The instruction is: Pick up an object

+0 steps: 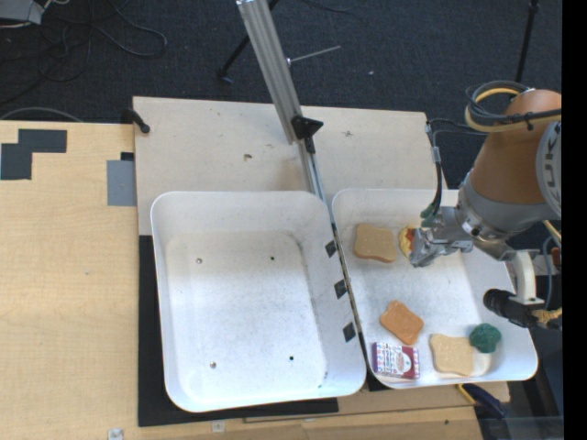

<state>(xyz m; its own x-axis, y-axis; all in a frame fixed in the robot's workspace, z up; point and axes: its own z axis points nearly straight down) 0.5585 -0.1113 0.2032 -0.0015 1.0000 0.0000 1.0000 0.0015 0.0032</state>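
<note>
My gripper point(420, 248) hangs low over the upper middle of the right bin point(449, 287). It points down beside a small yellow and red object point(405, 240) that peeks out at its left side. A tan bread slice point(375, 243) lies just left of that. Nearer the front lie an orange wedge point(402, 322), a red and white packet point(396, 360), a pale toast slice point(456, 355) and a green ball point(485, 337). Nothing can be seen between the fingers.
The left bin point(243, 296) sits beside the right one, with a divider and black clips point(339, 287) between them. A slanted metal rail point(280, 81) rises from the back of the bench. The arm's orange band point(514, 154) fills the right side.
</note>
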